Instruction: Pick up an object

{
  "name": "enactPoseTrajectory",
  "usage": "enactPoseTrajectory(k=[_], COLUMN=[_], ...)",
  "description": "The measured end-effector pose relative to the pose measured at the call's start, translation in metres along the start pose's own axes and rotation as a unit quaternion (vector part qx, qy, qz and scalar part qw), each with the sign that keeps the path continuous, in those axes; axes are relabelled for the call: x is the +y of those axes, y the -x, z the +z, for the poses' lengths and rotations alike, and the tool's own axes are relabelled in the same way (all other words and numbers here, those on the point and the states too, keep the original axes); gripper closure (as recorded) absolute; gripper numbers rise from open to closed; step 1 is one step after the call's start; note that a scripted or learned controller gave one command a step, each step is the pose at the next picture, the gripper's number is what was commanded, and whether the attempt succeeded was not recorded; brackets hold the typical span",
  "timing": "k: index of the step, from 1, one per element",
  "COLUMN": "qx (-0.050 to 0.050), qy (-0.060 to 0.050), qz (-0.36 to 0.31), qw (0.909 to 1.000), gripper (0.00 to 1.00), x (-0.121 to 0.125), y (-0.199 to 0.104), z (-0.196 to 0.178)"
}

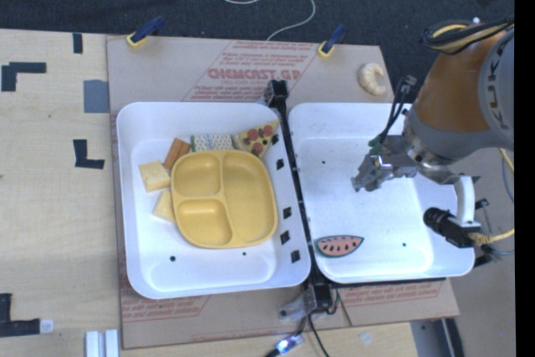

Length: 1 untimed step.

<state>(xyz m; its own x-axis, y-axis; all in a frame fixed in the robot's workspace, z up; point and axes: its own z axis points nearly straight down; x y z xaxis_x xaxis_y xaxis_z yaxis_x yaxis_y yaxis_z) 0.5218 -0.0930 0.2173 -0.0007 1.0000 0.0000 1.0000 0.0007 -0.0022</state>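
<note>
With the gripper [368,177] poised in the right bin [334,125], its jaw state indiscernible, the watermelon slice [338,245] at seven o'clock should be approached squarely.

worktop [50,180]: my tan surface, black marks | cardboard [242,71]: under both bins, two clips at its far edge | cable [267,0]: loops on dark floor behind

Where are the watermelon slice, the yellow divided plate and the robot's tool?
watermelon slice [338,245], camera view, on its red flesh.
yellow divided plate [224,198], camera view, on its central ridge.
tool [365,180], camera view, at its tip.
</note>
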Motion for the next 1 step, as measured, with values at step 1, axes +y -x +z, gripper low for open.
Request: enactPoseTrajectory(k=[1], qx=[0.000], qy=[0.000], qz=[0.000], qw=[1.0000], gripper=[1.00], x=[-0.0139], y=[-0.0064], z=[-0.0132])
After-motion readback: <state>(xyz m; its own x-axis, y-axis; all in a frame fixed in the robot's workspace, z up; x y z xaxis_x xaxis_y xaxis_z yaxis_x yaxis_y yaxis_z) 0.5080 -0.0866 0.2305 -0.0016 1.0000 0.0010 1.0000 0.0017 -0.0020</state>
